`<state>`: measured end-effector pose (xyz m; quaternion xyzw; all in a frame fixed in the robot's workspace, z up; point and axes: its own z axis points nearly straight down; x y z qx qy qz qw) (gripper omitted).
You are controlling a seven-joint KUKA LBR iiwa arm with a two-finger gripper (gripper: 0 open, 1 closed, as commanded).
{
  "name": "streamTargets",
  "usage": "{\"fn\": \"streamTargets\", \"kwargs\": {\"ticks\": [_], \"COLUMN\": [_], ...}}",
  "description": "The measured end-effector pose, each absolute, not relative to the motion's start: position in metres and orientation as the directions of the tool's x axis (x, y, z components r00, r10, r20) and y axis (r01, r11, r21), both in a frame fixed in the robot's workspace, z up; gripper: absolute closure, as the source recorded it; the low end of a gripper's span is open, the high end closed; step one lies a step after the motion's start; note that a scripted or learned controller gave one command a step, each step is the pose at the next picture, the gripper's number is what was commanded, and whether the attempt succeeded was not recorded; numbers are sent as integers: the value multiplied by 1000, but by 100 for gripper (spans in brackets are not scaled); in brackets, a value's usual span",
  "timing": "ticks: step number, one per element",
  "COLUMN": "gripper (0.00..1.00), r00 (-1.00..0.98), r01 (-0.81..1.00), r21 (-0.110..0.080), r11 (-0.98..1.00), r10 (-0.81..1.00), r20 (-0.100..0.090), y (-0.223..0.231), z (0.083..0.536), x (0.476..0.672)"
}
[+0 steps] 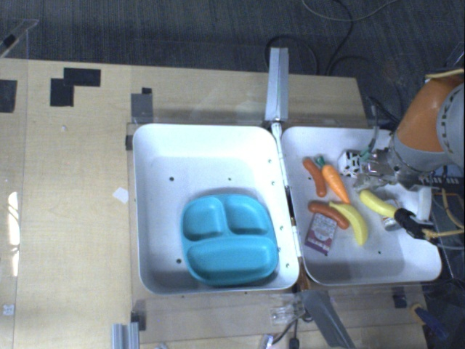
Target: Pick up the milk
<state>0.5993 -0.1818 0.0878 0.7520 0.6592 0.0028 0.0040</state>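
Though half hidden behind the gripper (378, 167), white black-spotted milk (352, 163).

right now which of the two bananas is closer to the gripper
The banana lying furthest right, just below the gripper. The other banana lies further left and lower, beside the sausage.

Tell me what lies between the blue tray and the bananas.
In the camera view, between the tray and the bananas lie the bins' adjoining walls, a sausage and a dark red packet.
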Motion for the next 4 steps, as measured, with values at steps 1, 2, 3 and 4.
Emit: {"fn": "streamTargets", "kwargs": {"ticks": [1, 2, 3, 4], "gripper": [100, 100, 0, 0], "r00": [189, 171, 151, 90], "r01": [982, 985, 988, 996], "r21": [10, 8, 6, 9], "r11": [-189, -171, -151, -90], "r10": [982, 985, 988, 996], "r20": [2, 8, 27, 20], "y": [-124, -187, -172, -171], "z": [89, 89, 90, 88], "x": [576, 522, 527, 589]}}
